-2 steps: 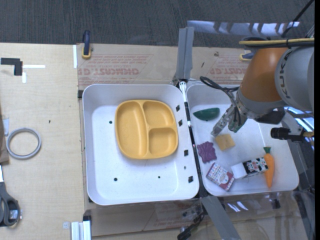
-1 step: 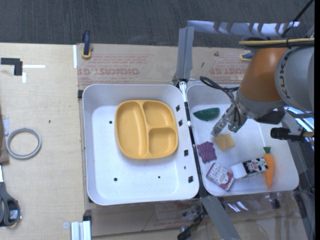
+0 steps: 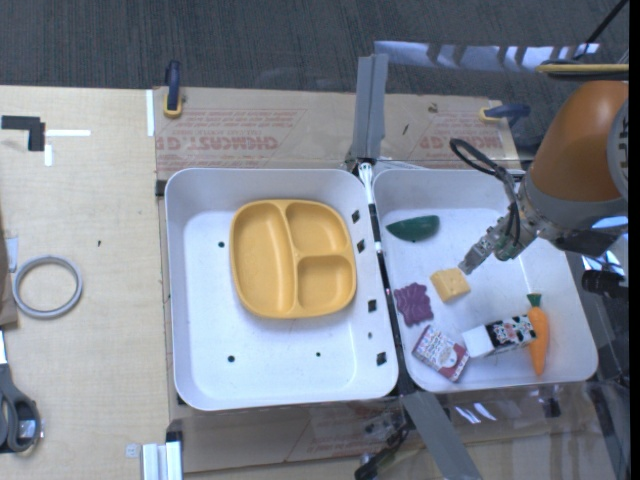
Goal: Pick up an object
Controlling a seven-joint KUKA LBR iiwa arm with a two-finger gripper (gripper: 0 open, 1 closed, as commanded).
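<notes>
Overhead, at a slant, a pale wooden counter (image 3: 80,368) carries two shallow white plastic bins side by side, with a sheet of printed brown cardboard (image 3: 260,133) under their far edge. Resting in the left bin (image 3: 200,368) is a smooth mustard-yellow plate (image 3: 293,258), rounded at the corners and moulded into three compartments.

Scattered in the right bin (image 3: 560,368) are small toy foods. A dark green, leaf-shaped piece (image 3: 413,228) lies near the far wall. Near the centre sits a pale yellow block like a wedge of cheese (image 3: 451,285). Nearer the divider lies a knobbly purple cluster resembling grapes (image 3: 413,301), and near the front wall a small red-and-white printed packet (image 3: 440,352). Just beside the packet lies a small white bottle with black markings (image 3: 503,334), on its side. An orange carrot with a green top (image 3: 538,338) lies touching the bottle's right end.

From the right, the grey arm with its orange band (image 3: 585,133) reaches into the right bin. Its slim metallic pincer (image 3: 474,259) points down and left, with its tip just above and right of the cheese block. Whether the pincer is open or closed cannot be told, and nothing is visibly held.

On the counter's left lies a grey ring (image 3: 45,286).
</notes>
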